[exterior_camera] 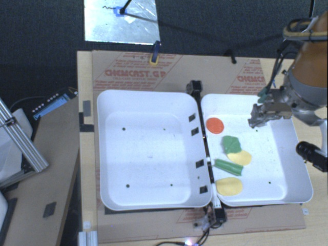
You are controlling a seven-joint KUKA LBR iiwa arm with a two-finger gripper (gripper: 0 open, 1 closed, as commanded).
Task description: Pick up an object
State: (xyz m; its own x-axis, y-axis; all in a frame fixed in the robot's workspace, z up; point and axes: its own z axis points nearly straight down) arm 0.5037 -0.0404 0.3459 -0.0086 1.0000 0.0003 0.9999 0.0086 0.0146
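The right bin holds several flat pieces along its left side. An orange-red disc lies nearest the back. In front of it sits a green leafy piece, then a pale yellow oval and a dark green strip. A larger yellow oval lies closest to the front. My gripper hangs over the back right part of this bin, to the right of the orange-red disc, with nothing seen between its fingers.
The left bin sits beside the right one, joined by a row of black clips. A shiny foil sheet lies at the back left beyond the bench.
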